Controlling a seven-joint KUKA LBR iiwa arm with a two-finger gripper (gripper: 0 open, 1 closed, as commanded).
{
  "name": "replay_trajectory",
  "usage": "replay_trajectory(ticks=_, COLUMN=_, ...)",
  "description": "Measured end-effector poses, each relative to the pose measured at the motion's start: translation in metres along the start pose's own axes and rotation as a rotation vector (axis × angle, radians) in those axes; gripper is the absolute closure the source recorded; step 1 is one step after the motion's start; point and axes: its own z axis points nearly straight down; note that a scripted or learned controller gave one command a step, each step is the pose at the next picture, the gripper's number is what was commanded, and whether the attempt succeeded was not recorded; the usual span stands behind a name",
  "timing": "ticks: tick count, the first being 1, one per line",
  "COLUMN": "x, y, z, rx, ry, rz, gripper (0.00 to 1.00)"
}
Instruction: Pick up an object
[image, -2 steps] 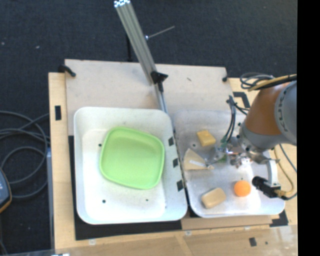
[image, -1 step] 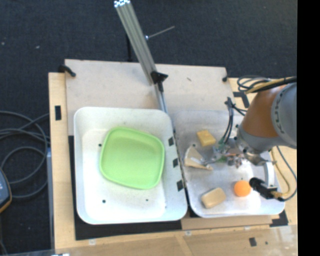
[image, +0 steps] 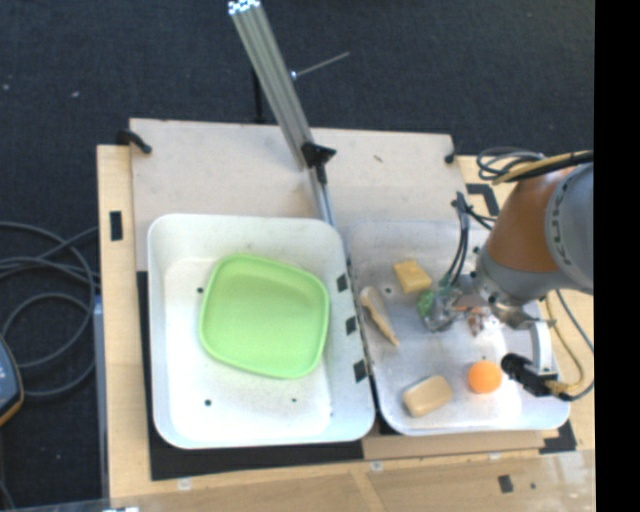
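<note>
We see the gripper (image: 437, 312) low in the right bin (image: 385, 255), reaching in from the right under the grey arm (image: 575, 235) with its orange band (image: 520, 225). Its tip is a small dark and greenish cluster against the white floor, and we cannot tell how it is set or whether anything sits in it; that part is too small and cluttered with cables to make out.

Just up and left of the tip lies a yellow block (image: 411, 276), close to it but seemingly apart; it looks roughly square, so we give it no clear long axis. Further left, near the wall shared by the 2 bins, a tan wooden piece (image: 379, 315) lies flat with its long axis running from upper left to lower right, its narrower end toward the bin's near side. Below the gripper, an orange ball (image: 485, 376) rests on the floor, and to its left a tan block (image: 427, 396) lies with its long axis slightly tilted, right end higher.

The arm's body covers the right bin's far right portion, and a black fitting (image: 528, 372) sits beside the ball.

In the left bin (image: 175, 330) a green plate (image: 265, 315) lies flat, a rounded square turned slightly.

A grey metal rail (image: 282, 90) slants from the top edge toward the bins' junction.
</note>
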Motion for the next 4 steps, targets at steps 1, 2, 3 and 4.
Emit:
replay_trajectory(ticks=1, x=0.000, y=0.002, z=-0.061, rx=-0.004, ry=-0.001, rz=0.000, gripper=1.00)
replay_trajectory(ticks=2, x=-0.008, y=0.006, z=-0.106, rx=-0.003, ry=-0.001, rz=0.001, gripper=1.00)
replay_trajectory(ticks=3, x=0.002, y=0.005, z=-0.160, rx=-0.004, ry=-0.001, rz=-0.001, gripper=1.00)
replay_trajectory(ticks=4, x=0.056, y=0.032, z=-0.160, rx=0.001, ry=0.000, rz=-0.004, gripper=1.00)
